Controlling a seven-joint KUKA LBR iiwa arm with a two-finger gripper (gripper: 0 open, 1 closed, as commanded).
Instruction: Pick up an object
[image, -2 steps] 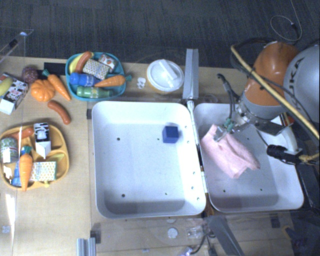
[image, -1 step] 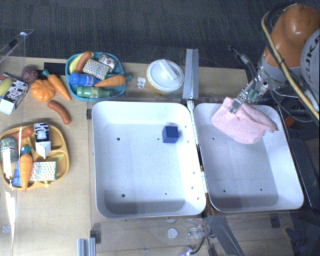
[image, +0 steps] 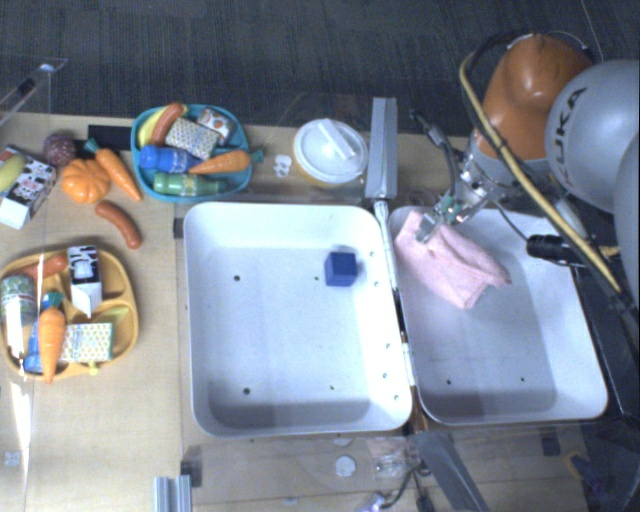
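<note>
A pink cloth (image: 455, 266) lies crumpled in the right bin (image: 520, 390), toward its far left corner. My gripper (image: 432, 226) comes down from the right and its tip meets the cloth's upper left corner; the wrist hides the contact. A small blue cube (image: 342, 268) rests in the left bin (image: 280, 390), near its far right side, well apart from the gripper.
The grey arm and its orange band (image: 530, 80) fill the upper right. Behind the bins stand a white lidded container (image: 331, 150) and a blue bowl of toy food (image: 192, 150). A yellow tray of toys (image: 65, 315) and loose toy vegetables lie at the left.
</note>
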